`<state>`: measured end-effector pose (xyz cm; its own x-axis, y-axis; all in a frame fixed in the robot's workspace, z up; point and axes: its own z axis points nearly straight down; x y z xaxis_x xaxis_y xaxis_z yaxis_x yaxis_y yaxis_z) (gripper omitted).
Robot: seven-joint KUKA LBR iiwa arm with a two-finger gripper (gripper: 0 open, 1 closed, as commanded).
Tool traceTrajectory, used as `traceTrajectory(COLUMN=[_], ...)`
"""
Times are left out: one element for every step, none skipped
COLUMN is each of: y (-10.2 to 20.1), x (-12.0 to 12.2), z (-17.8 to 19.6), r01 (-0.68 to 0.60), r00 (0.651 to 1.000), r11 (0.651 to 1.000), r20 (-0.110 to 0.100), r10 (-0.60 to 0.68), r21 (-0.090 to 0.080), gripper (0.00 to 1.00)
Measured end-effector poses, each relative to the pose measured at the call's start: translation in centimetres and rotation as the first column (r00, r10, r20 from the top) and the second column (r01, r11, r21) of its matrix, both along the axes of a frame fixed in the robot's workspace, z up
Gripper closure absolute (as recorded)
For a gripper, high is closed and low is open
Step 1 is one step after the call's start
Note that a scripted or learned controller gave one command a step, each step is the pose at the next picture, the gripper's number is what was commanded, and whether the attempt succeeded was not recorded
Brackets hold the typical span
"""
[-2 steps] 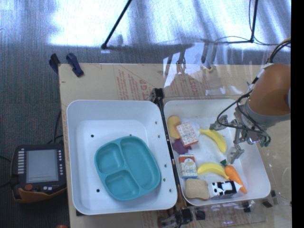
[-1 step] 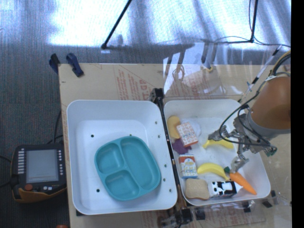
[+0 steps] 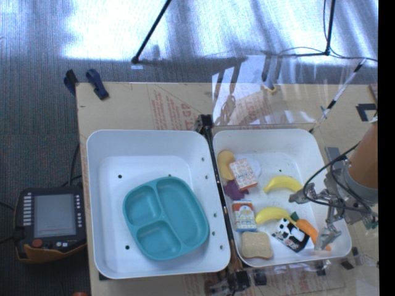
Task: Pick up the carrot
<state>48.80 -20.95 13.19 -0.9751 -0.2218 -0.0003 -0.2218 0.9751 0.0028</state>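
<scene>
Short orange carrot (image 3: 308, 230) with a green top lies at four o'clock in the right bin (image 3: 308, 142), gripper (image 3: 329, 236) just beside it, finger state impossible to tell, on a brown bench (image 3: 142, 106) above grey carpet (image 3: 37, 103).

A robotics lab, by the look of it: a plywood table (image 3: 148, 106) bearing two white bins (image 3: 99, 165), a teach pendant (image 3: 49, 221) on the grey carpet beside it, tripod legs (image 3: 154, 26) and clamps (image 3: 95, 84) nearby.
</scene>
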Motion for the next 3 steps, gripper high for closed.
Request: traceTrajectory(y=[0.1,0.2,8.5], x=[-0.1,0.4,0.3], z=[-4.7,-3.3,0.2], r01=[0.005,-0.004,-0.107], r00=[1.0,1.0,0.994], r11=[1.0,1.0,0.994], r20=[0.002,0.008,0.0], r10=[-0.005,0.004,0.107], r21=[0.001,-0.002,0.002], gripper=[0.0,1.0,1.0])
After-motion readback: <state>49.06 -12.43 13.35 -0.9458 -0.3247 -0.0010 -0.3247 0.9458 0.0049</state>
